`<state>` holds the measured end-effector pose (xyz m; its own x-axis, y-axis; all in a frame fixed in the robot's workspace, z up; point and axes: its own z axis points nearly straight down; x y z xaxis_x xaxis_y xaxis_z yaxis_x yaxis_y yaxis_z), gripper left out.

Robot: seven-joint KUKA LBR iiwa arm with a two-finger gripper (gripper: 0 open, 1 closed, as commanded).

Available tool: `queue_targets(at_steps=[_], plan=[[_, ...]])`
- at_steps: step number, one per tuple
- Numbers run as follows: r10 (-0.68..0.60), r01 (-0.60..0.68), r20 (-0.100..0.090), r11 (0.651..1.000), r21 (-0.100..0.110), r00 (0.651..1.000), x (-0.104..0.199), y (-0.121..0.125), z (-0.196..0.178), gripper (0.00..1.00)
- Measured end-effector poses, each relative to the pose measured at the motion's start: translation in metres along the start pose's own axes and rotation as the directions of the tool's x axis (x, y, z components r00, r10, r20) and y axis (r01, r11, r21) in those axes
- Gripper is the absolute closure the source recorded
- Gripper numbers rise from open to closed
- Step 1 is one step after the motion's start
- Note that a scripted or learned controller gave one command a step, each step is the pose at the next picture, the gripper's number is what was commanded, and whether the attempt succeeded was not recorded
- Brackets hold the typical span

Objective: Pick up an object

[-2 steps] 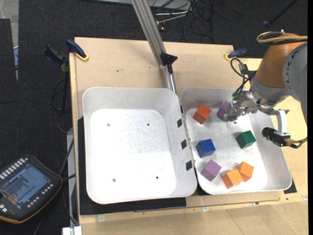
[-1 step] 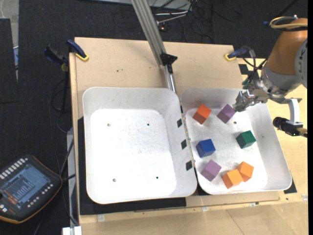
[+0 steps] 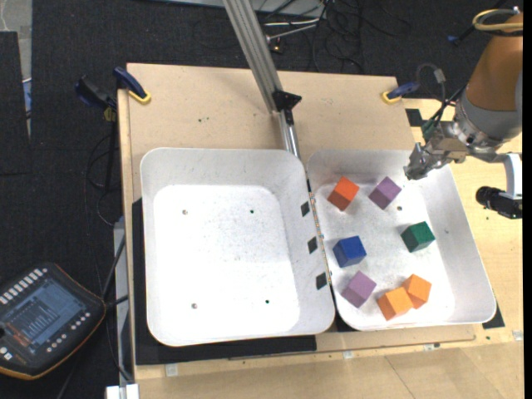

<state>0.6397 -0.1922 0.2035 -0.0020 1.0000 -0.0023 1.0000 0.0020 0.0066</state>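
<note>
The right bin holds several small blocks. An orange block and a purple block lie near its far side. A green block sits right of centre and a blue block by the left wall. Near the front lie another purple block and two orange blocks touching each other. My gripper hangs over the bin's far right corner, just right of the upper purple block, with nothing seen in it.
The left bin stands beside the right one. A metal pole slants down to the gap between the bins. Clamps grip the board's far corners. A teach pendant lies at the lower left.
</note>
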Motion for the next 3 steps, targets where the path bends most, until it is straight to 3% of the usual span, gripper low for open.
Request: queue_targets(at_steps=[3], plan=[[-0.007,0.007,-0.005,1.000,0.006,1.000,0.167,0.000,-0.020,1.00]])
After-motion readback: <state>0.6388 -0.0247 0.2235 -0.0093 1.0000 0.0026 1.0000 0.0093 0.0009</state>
